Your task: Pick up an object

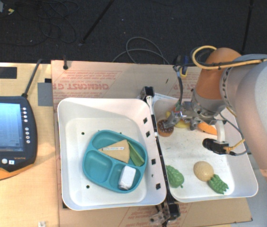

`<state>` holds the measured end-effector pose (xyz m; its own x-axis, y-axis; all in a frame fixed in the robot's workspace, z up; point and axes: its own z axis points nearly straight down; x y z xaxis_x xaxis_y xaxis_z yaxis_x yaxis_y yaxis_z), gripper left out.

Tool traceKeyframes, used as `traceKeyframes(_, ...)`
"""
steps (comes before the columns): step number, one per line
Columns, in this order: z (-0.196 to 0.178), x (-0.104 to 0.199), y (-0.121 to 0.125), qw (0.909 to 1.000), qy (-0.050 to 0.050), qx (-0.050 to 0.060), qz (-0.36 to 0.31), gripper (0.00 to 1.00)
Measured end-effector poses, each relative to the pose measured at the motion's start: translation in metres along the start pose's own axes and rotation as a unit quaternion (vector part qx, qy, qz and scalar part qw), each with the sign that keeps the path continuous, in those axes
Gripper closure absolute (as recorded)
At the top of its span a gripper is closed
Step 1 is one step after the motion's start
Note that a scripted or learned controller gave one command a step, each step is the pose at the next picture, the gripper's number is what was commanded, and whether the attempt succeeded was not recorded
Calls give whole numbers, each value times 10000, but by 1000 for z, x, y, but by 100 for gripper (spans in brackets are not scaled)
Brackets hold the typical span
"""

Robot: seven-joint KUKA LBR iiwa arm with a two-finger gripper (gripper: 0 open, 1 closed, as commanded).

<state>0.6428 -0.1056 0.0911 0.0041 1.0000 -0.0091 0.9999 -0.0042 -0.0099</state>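
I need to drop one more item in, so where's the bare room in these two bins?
Left bin: bare floor rings the teal tray, widest at its far side. Right bin: open patch mid-floor, between the gripper and the green toy. Its far end and near edge are crowded.

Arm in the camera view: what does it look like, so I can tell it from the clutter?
The arm is a bulky, rounded, light grey body with an orange band above the wrist. A yellow cable loops beside the band, and thin dark cables run down along the wrist. The tool is small, metallic grey and dark.
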Motion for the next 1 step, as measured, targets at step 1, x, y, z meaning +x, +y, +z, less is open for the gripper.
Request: traceKeyframes(1, 1, -3, 1, 10000, 28, -45, -15, 0)
